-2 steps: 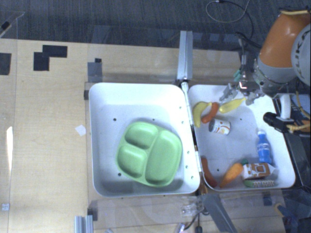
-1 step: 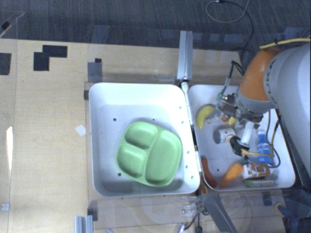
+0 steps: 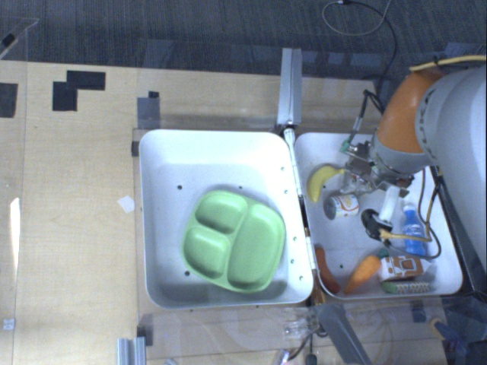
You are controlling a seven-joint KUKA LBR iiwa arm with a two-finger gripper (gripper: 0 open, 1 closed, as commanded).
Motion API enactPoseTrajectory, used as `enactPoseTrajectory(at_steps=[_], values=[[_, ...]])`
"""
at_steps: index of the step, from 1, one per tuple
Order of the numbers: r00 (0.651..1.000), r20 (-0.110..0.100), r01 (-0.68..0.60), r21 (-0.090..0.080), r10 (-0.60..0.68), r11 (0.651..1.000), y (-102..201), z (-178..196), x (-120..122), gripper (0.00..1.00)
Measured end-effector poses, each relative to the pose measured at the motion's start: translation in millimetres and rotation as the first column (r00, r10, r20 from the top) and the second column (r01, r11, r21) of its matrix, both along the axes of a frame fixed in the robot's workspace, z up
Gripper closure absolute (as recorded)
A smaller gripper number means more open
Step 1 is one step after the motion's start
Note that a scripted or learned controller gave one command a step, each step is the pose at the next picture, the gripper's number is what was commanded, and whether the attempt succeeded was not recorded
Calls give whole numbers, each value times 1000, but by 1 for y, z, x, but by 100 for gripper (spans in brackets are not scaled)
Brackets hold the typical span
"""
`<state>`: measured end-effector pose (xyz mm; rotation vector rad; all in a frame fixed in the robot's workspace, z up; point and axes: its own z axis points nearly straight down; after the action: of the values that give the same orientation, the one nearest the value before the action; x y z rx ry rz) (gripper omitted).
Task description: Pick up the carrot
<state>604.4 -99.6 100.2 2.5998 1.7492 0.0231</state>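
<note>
- Camera view, near edge of right bin (image 3: 344,240): carrot (image 3: 364,272) lies tilted on the bin floor, thick end up-right, tip pointing down-left; nothing grips it
- just left of the carrot tip, a dark red elongated item (image 3: 323,269) lies along the bin's left wall; kind not clear
- just right of the carrot, a small printed box (image 3: 403,268) lies flat, touching or nearly touching the thick end
- left bin (image 3: 163,204): green three-compartment plate (image 3: 234,240) sits toward the near right corner
- mid right bin: blue bottle (image 3: 414,230) near the right wall, behind the box
- small tin (image 3: 342,204) on its side, well apart from the carrot
- banana (image 3: 323,179) just behind the tin, near the far left corner
- gripper (image 3: 354,188) hangs over the tin, beside the banana; spread or closed, cannot tell from this angle
- arm (image 3: 453,120), with its orange band (image 3: 399,116), enters from the right
- far worktop (image 3: 68,204): black patches (image 3: 76,88); a thin cable (image 3: 358,14) loops on the dark floor beyond
</note>
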Motion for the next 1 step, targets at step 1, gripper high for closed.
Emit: enactPoseTrajectory(at_steps=[1], values=[[962, -14, 273, -1, -273, 962, -4, 76, -45, 100]])
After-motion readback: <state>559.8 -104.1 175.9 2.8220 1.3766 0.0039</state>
